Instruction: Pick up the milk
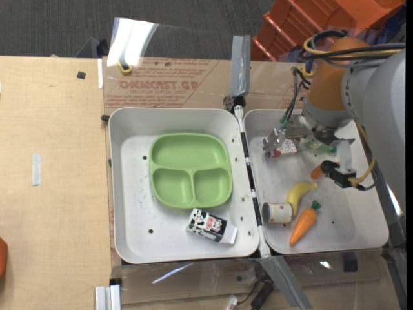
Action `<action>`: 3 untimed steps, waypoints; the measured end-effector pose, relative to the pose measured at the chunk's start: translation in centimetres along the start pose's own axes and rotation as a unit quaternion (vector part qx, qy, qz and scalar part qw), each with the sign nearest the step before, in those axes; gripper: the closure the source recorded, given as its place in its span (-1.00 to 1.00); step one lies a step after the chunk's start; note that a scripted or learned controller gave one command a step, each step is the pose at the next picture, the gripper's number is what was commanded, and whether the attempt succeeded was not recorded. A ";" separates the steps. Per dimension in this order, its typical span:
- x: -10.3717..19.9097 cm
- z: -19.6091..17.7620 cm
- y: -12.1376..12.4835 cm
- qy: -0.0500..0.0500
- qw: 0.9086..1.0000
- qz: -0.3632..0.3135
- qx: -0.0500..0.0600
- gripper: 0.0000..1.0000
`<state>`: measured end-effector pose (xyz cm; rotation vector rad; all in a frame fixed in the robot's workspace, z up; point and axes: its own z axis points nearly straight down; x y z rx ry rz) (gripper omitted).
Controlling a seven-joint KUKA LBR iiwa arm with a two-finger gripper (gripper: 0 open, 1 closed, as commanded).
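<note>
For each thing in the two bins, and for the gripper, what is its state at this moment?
milk carton: lying on its side in the left bin, below the plate, not held.
green divided plate: flat in the left bin, its compartments bare.
banana: lying in the right bin.
carrot: lying in the right bin, beside the banana.
small cup: tipped on its side.
gripper: low over the right bin, far from the milk carton.

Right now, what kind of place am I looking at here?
Most likely a robotics lab test bench. A grey arm reaches over two white bins on a wooden benchtop, and the bins hold toy items: a green divided plate, a milk carton, a carrot.
</note>
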<state>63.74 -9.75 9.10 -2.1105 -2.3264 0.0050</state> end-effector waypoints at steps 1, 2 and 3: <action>-0.4 0.4 1.4 0.002 1.000 0.002 0.007 -1.00; -0.3 0.4 1.6 0.002 1.000 0.003 0.009 -1.00; -0.2 -0.4 1.6 0.001 1.000 0.001 0.010 1.00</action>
